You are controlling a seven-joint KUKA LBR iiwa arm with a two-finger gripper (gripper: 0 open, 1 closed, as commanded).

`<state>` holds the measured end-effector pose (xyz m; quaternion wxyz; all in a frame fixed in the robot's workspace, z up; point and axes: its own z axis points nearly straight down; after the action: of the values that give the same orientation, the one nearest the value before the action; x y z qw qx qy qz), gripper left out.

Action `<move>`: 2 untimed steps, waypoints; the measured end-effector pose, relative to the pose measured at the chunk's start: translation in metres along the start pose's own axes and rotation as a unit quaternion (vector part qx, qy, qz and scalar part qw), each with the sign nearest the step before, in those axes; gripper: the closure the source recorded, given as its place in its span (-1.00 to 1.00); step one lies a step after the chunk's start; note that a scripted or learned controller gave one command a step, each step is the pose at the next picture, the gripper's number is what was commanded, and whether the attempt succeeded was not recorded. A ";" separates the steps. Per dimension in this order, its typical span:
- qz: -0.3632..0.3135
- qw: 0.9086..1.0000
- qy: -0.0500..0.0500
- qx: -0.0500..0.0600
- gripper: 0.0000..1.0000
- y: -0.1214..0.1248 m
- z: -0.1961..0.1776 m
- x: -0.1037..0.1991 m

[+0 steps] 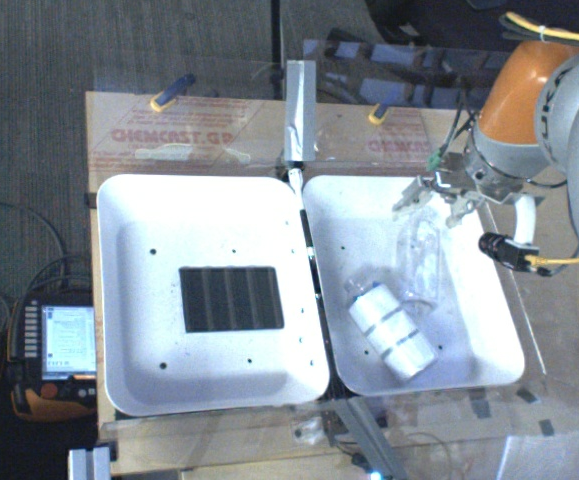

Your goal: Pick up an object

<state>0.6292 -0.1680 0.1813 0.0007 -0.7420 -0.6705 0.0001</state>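
White roll lies below the open-fingered end effector, well apart.

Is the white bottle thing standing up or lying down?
Lying down. The white bottle rests on its side on the floor of the right bin, slanting toward the near right corner, beside a clear plastic bottle.

Two bins sit side by side on the tabletop. The left bin holds a ridged flat panel near its centre. The right bin holds a cylinder toward its front, with a clear bottle just behind it. The gripper hangs over that bin's rear right part.
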 end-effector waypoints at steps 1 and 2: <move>-0.016 1.000 -0.002 0.000 -1.00 -0.012 -0.012 -0.035; -0.069 0.998 -0.001 -0.001 -1.00 -0.038 -0.015 -0.033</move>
<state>0.5877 -0.1971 0.1967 -0.0008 -0.6943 -0.7197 0.0005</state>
